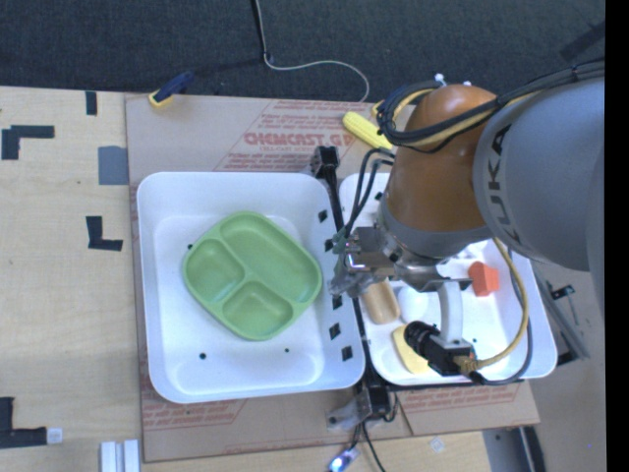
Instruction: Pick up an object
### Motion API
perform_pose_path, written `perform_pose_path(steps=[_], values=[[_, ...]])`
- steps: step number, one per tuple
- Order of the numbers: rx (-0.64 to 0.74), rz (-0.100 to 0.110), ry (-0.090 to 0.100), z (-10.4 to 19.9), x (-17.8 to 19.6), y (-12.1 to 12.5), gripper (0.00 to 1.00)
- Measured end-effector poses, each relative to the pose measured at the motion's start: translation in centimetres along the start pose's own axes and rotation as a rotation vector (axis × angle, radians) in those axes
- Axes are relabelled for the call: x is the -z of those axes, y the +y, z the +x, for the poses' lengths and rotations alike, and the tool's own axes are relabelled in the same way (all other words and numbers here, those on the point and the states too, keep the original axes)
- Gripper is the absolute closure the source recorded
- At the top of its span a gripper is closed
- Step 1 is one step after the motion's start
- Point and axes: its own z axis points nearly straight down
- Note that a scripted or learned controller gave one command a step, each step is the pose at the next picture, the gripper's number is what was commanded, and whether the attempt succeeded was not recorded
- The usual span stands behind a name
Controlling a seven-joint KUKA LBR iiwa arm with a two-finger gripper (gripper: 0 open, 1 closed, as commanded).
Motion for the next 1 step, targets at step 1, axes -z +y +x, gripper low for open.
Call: perform_pose_path(steps=[1], values=[[-0.007, -0.029, 0.0, -4.19, 12.56, 0.18, 1.0]])
